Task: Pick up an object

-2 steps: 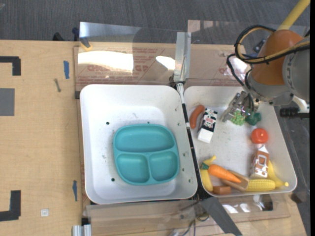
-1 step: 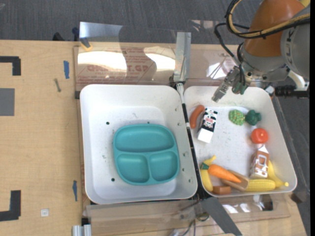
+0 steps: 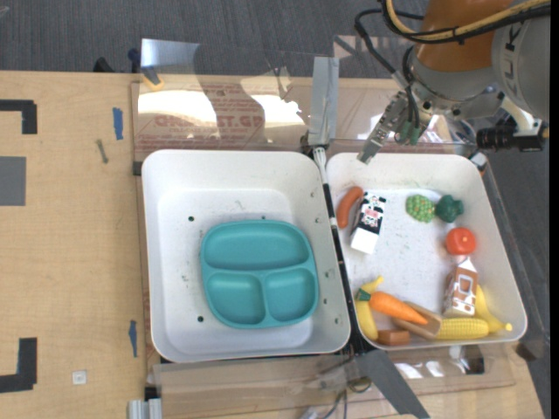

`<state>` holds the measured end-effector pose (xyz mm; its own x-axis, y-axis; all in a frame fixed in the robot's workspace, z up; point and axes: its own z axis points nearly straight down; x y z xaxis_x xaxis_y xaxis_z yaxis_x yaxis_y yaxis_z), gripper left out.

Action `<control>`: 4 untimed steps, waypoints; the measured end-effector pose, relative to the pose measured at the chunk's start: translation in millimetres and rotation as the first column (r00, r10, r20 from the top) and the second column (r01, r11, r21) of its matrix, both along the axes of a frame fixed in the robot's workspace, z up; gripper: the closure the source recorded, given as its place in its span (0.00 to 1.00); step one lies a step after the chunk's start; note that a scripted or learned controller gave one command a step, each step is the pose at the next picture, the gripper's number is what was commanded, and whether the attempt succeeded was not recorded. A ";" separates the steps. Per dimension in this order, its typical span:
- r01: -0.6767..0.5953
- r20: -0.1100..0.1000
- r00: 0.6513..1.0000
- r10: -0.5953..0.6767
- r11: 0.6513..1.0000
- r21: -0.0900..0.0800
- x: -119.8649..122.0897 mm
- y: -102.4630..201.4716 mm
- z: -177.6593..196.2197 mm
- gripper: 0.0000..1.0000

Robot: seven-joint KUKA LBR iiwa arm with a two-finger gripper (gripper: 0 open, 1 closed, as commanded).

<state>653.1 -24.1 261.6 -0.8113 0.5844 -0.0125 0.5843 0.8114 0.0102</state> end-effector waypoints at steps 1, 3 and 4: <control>0.001 0.001 1.000 -0.001 1.000 -0.004 0.4 -1.9 7.6 1.00; 0.129 -0.019 0.991 -0.129 0.992 0.001 -27.2 166.7 -8.7 1.00; 0.290 -0.006 0.957 -0.290 0.957 0.002 -6.9 127.7 74.9 1.00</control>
